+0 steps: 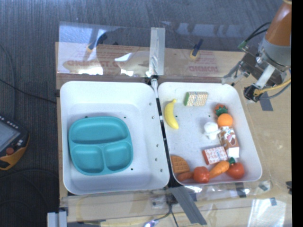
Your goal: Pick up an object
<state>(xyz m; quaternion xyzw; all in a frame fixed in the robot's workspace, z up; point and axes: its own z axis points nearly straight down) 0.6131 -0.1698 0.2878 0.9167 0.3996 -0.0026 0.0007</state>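
At the far right corner of the right bin (pixel 191 138), just outside its rim, the hand (pixel 240 74) hangs over the tabletop (pixel 279 141) on the grey arm (pixel 278 30) with its orange band. Whether the hand is open or closed cannot be told from this view. All candidate objects lie in the right bin, apart from the hand. Far row: a yellow banana (pixel 170 115) lies near the left wall, lengthwise from near to far; a green-and-beige packet (pixel 196 99) lies just to its right, close to the far wall. Centre right: a red-and-green fruit (pixel 220 109) touches an orange (pixel 225 119); a white lump (pixel 210 128) lies just left of the orange; a red-and-white carton (pixel 229 141) lies on the near side of the orange. Near row, left to right: a brown round biscuit (pixel 179 163), a red tomato (pixel 201 175), a carrot (pixel 218 168) lying at a slant, and a second red tomato (pixel 236 170). A red patterned packet (pixel 214 154) lies between the white lump and the carrot. The left bin (pixel 109 100) holds a teal divided plate (pixel 99 143) with three compartments, set toward the near left.
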